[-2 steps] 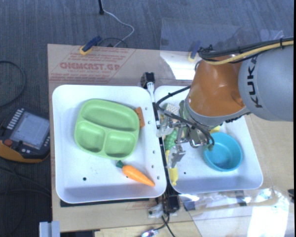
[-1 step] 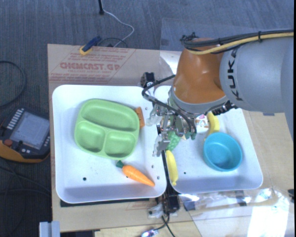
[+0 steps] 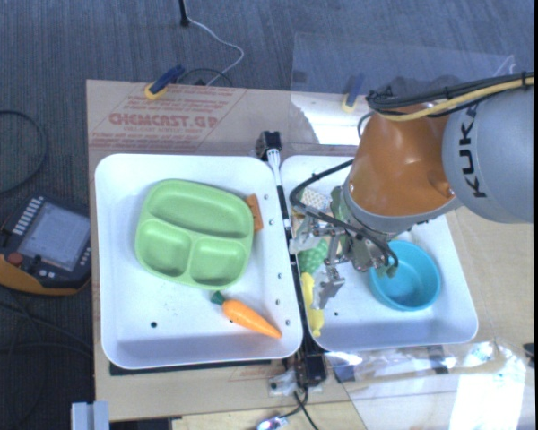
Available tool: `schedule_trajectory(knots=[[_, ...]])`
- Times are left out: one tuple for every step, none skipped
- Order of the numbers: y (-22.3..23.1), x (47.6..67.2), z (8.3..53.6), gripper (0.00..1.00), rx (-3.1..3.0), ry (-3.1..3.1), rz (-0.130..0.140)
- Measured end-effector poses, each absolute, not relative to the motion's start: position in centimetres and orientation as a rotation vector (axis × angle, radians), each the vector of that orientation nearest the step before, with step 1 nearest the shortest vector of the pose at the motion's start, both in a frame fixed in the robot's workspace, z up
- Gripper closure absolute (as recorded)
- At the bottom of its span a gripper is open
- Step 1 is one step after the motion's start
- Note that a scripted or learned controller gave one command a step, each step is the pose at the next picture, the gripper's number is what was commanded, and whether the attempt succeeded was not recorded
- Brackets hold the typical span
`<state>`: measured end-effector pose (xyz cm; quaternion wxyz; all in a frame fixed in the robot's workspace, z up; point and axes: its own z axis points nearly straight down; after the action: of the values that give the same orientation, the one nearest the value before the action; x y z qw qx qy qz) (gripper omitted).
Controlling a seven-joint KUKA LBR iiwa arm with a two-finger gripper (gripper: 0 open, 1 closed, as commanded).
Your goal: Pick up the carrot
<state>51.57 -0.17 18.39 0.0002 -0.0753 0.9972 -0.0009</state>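
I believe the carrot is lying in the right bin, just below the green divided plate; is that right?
Not quite: the camera view shows the carrot in the left bin, not the right one. It does lie just below the green divided plate.

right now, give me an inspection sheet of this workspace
surface: two white bins, left bin, right bin, on a brown board
job's things: carrot lies in the left bin, just below the green divided plate, untouched
clutter: blue bowl and small yellow and green items in the right bin
grippers: claw over the right bin, away from the carrot
cables: black cable loop on the carpet
surroundings: handheld pendant at left
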Motion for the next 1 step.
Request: schedule_trajectory(knots=[[7.48, 53.12, 18.35, 0.00, -0.036, 3.140, 0.003]])
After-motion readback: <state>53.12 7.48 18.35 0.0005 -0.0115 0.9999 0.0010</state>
